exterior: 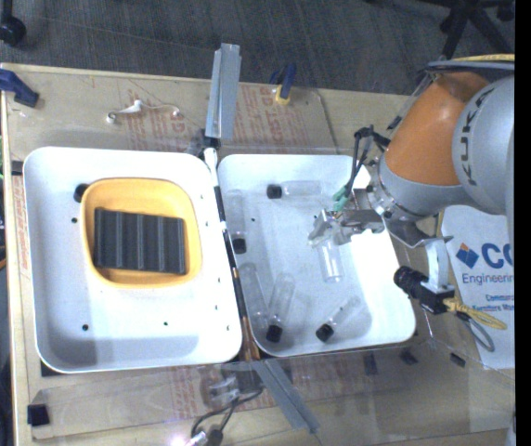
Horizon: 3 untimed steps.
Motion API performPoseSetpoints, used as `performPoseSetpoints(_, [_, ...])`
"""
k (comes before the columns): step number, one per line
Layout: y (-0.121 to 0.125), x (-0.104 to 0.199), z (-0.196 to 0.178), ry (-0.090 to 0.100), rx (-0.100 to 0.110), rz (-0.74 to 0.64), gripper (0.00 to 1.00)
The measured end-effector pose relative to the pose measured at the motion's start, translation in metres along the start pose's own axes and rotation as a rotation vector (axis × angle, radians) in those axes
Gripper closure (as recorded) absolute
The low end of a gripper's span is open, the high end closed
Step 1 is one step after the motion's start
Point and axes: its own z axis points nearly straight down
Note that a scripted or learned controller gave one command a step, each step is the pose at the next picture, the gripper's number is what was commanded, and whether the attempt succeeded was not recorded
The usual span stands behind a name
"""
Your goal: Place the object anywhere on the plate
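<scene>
We see the gripper [329, 230] low in the right bin [391, 328], over clear vials [329, 266]; can't tell its grip state. Plate [140, 193] sits in the left bin [43, 249]. Risk: a slick transparent vial slips or gets missed.

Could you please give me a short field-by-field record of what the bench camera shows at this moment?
left bin: holds the yellow plate
plate contents: dark ribbed block lying on it
right bin: several clear tubes with dark caps, scattered; one near the front
gripper: over the right bin, above a clear tube
arm: reaches in from the right
held object: cannot tell
</scene>
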Motion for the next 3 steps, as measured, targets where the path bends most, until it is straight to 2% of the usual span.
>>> performPoseSetpoints(1, [0.042,0.057,0.003,0.001,-0.001,-0.070,1.00])
performPoseSetpoints(2, [0.072,0.135,-0.024,0.002,-0.001,-0.050,1.00])
performPoseSetpoints(3, [0.095,0.191,0.013,0.001,0.002,-0.292,1.00])
